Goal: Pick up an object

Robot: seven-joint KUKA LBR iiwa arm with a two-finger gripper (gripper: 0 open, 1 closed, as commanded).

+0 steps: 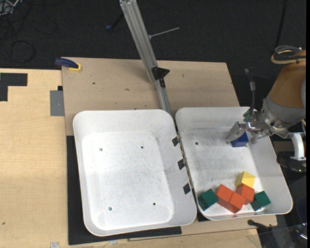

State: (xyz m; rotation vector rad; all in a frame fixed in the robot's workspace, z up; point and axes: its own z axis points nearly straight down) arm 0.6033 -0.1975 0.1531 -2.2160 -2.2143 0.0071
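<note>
My gripper [243, 135] hangs over the upper right part of the right bin [212, 138], reaching in from the right edge. A small blue block [240, 140] sits between its two grey fingers, and the gripper is shut on it. At the bin's near end lies a cluster of blocks: a yellow one [245, 179], orange ones [226, 194] [246, 192], and two green ones [207, 198] [260, 200].
The left bin [126, 167] stands beside the right one, joined by black clips [181, 163]. A slanted aluminium bar [143, 45] rises from behind the bins. A blue and yellow clamp [68, 63] lies at the bench's far left corner.
</note>
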